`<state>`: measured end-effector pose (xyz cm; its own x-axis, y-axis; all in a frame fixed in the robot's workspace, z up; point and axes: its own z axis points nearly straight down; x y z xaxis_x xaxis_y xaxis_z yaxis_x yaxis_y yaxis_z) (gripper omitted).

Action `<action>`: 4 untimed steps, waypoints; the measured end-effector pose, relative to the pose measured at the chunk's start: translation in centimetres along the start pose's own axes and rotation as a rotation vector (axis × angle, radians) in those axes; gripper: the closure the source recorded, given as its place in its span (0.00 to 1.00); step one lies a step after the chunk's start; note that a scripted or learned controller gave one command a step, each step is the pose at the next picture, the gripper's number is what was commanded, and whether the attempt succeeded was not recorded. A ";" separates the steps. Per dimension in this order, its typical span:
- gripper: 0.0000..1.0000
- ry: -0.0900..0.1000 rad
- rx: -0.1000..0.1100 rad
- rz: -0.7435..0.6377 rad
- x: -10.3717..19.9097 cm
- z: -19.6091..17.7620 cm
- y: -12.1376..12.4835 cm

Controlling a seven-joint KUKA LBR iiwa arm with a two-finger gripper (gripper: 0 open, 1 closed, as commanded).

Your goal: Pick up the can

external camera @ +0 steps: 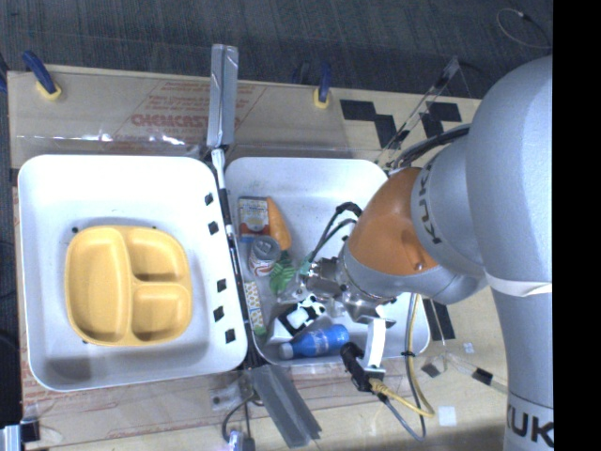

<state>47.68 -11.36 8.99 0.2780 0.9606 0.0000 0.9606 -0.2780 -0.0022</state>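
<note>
Fingers beside can (right bin), grip unclear.

One camera looks down at a slant from above the left bin (set high, not close), with the arm entering right of it.
</note>
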 end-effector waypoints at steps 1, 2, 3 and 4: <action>0.00 0.000 0.000 0.070 1.4 0.0 9.4; 0.00 0.000 0.000 0.116 13.4 -10.1 12.5; 0.00 -0.001 0.001 0.090 -0.3 -17.5 7.8; 0.00 -0.002 0.000 -0.089 -0.8 -19.2 8.4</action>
<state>55.59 -14.50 28.22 0.1918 0.9814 -0.0016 0.9814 -0.1918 -0.0019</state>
